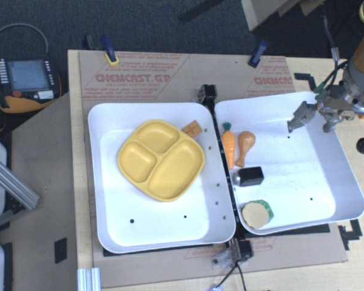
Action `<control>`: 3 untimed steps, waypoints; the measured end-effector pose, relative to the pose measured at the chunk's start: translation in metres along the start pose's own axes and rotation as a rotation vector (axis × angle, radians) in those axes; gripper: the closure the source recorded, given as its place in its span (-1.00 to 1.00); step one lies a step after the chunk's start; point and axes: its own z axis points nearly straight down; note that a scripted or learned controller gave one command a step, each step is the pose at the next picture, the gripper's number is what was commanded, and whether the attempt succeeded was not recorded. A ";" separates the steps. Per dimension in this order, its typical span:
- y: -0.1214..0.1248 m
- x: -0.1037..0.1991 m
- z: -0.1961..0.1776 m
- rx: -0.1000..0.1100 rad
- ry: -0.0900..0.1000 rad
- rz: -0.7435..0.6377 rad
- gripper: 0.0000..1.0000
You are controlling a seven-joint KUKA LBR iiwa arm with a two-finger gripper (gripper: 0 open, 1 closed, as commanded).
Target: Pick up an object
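My gripper (314,119) hovers over the upper right part of the right bin (327,180), open with nothing between its fingers. To its left, along that bin's left side, lie an orange carrot (229,148) and a tan drumstick-shaped piece (245,144) side by side. Below them are a black block (250,176) and a round tan and green item (256,214). All of these sit well apart from the gripper.
The left bin (109,193) holds a yellow divided plate (161,160), with a small brown block (192,128) at its upper right edge. A black divider clamp (207,93) sits between the bins at the top. A teach pendant (25,80) lies off the bench at far left.
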 end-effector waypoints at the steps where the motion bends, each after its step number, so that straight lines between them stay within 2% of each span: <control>1: 0.002 0.000 -0.006 -0.012 -0.002 -0.003 -1.00; 3: -0.006 -0.006 0.083 -0.004 0.000 -0.002 -1.00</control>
